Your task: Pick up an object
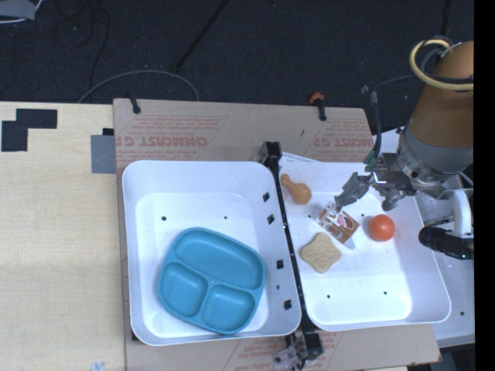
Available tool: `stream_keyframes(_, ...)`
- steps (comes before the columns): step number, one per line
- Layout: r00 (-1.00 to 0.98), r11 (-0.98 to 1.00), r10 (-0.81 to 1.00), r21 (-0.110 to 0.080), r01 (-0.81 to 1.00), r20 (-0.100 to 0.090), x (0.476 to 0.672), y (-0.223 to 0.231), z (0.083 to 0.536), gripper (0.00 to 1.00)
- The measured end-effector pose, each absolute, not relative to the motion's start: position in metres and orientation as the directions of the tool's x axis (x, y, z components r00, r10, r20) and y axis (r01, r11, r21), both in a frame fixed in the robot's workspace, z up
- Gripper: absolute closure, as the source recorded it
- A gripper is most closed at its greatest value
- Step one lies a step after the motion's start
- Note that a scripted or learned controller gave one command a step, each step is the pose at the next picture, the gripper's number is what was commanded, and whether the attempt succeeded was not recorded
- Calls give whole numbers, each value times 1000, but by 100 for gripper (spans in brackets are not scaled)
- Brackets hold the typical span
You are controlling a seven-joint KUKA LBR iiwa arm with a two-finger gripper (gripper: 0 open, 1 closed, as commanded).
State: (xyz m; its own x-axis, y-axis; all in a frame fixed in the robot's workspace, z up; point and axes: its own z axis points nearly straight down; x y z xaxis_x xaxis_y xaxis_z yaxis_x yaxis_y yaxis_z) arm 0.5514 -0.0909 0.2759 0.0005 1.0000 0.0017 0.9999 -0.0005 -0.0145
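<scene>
The right bin (387, 300) holds several small things. A tan wooden peg (295, 189) lies at its back left. A small red-and-white packet (340, 224) lies near the middle, a tan toast-shaped piece (320, 253) just in front of it, and a red-orange ball (380, 227) to the packet's right. My gripper (365, 199) hangs over the bin's back half, open, with one finger (348, 193) slanting down toward the packet and the other above the ball. Nothing sits between the fingers.
The left bin (147, 199) holds a blue divided plate (210, 280). A black divider (280, 230) runs between the bins. Brown cardboard (201, 134) lies under and behind both bins, with pale bench to the left.
</scene>
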Motion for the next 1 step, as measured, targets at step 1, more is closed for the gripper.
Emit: stream_keyframes(1,-1,1,1000,-4,1000,1,553,-91,282,0)
